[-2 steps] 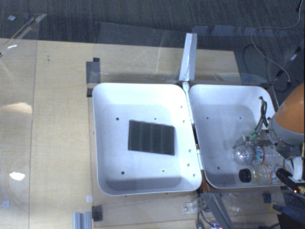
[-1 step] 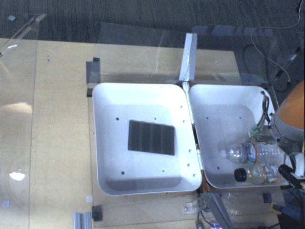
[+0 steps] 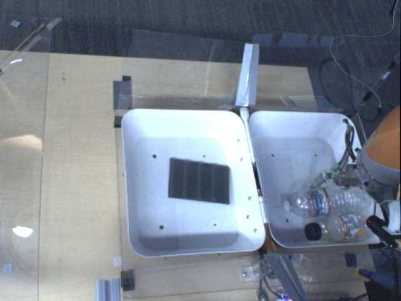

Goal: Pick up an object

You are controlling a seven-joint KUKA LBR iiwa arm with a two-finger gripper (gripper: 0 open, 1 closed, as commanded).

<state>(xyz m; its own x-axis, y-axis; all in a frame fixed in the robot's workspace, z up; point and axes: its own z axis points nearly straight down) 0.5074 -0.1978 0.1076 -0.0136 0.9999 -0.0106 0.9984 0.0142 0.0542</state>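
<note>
Bottles: we see a clear crinkled plastic bottle [image 3: 327,201] in the right bin [image 3: 282,137], a black-capped one [image 3: 335,228] beside; claw [image 3: 341,174] near, its state unclear.

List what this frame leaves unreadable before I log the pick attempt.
- Pincer: in the camera view the arm is cut off by the right edge, so the pincer's state cannot be read.
- Clear plastic bottles in the right bin: transparent and overlapping; their number and labels are too blurred to settle.
- Dark ribbed pad in the left bin: too small to tell its material.
</note>
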